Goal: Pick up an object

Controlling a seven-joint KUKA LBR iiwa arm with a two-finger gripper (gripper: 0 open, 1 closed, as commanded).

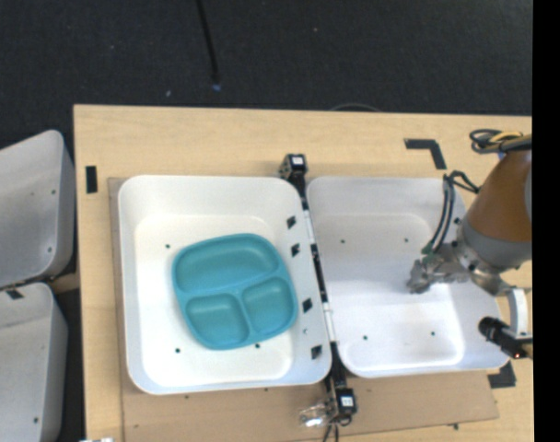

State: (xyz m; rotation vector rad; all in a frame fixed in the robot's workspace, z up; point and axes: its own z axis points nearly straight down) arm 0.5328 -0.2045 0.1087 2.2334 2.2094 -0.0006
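my end effector (pixel 425 276) hangs low over the right white shallow bin (pixel 372 339), its state unclear to me. teal three-compartment plastic plate (pixel 234 289) lies flat in the left white bin (pixel 142 357), well apart leftward.

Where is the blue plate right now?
The blue plate lies flat in the left bin in the camera view, near its middle. The end effector is apart from it, over the right bin.

- One fixed camera, mounted above my worktop (pixel 215 141), looking down at a slant.
- Far enough to frame both white bins (pixel 133 247) side by side, plus dark floor beyond.
- My arm (pixel 503 205) enters from frame right.
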